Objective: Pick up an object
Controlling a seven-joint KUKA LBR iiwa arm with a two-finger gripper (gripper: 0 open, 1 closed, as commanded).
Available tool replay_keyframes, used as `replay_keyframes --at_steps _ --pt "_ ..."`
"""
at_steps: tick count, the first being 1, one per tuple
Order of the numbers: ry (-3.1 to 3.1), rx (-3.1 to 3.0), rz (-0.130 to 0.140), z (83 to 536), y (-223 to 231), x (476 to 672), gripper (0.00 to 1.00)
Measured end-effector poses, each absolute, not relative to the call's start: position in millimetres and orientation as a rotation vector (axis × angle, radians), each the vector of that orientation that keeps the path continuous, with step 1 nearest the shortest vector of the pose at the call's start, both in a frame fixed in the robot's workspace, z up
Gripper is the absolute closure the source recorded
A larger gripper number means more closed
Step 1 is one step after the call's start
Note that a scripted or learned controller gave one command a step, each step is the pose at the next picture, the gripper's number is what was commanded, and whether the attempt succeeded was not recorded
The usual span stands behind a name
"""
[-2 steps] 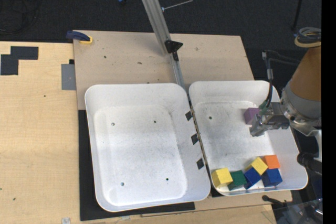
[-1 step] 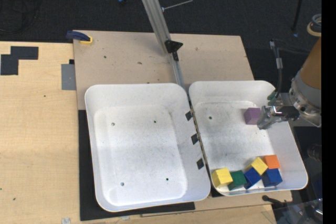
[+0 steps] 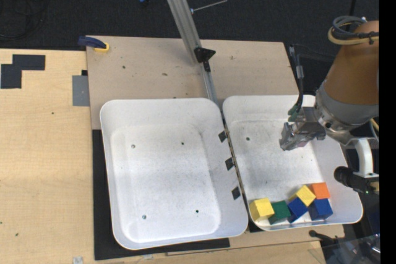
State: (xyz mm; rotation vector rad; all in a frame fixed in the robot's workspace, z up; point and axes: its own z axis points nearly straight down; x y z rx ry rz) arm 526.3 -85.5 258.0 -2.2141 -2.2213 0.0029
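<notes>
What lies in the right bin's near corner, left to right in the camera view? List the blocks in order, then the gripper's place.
yellow block → green block → second yellow block → orange block. The blue blocks overlap these, so I leave them out. The gripper hangs farther back over the right bin.

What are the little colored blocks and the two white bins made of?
The colored blocks look like painted wood or hard plastic: flat faces, sharp corners, solid matte colors. Which one, I cannot tell. The white bins, left and right, look like thin molded plastic: rounded corners, smooth curved rims, a slightly speckled, dull surface.
</notes>
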Motion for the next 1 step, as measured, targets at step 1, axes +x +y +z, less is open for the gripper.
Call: replay_keyframes --at_steps 1 --pt "-2.221 -2.214 0.004 241.5 -36.3 542.6 1.00"
